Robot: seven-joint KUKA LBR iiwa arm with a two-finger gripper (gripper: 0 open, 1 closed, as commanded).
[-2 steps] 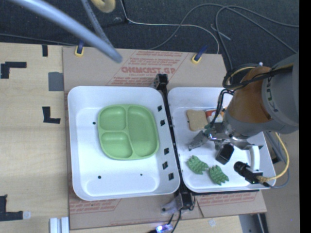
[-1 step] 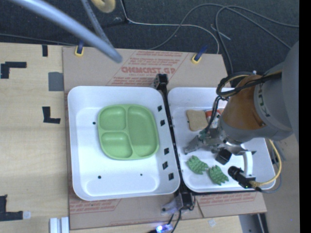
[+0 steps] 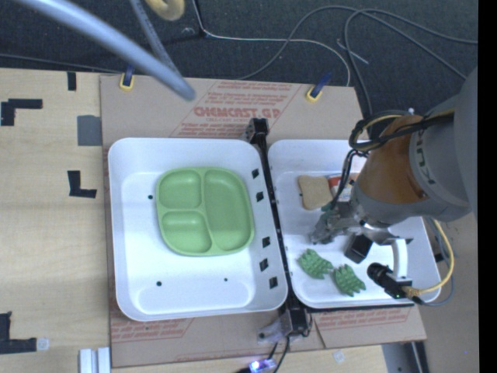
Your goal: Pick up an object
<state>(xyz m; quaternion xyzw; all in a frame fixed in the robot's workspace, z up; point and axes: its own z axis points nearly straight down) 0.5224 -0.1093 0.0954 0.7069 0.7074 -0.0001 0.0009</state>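
Two knobbly green toy pieces lay low in the right-hand shallow white bin (image 3: 435, 274), just below the claw.

The left green piece (image 3: 314, 263) sat just beside the grey two-finger gripper (image 3: 330, 230) at about seven o'clock; the right green piece (image 3: 349, 281), its long axis running roughly eleven to five, lay at about five o'clock. A tan flat piece (image 3: 313, 191) lay at eleven. The claw seemed to hold nothing, though whether it stood wide or narrow I cannot tell.
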